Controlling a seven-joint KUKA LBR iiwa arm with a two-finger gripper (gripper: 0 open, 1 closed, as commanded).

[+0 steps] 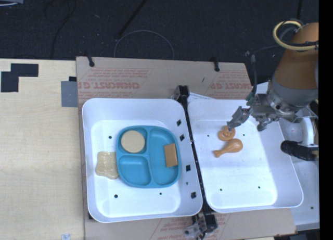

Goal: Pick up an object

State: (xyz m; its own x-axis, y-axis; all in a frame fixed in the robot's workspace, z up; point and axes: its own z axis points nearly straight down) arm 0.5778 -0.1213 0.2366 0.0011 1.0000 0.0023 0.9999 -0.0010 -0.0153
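Fingers (232, 127) over the right bin (291, 192).
Their state cannot be told; they reach a tan piece (226, 134) beside a drumstick (229, 148).

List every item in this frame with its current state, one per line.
Gripper: low over the right bin, at the orange pieces; grasp unclear.
Orange drumstick toy: lying flat in the right bin.
Small orange piece: lying by the gripper tip.
Blue divided tray: flat in the left bin.
Round tan disc: in a tray compartment.
Brown block: in another compartment.
Pale yellowish piece: lying against the tray's left side.
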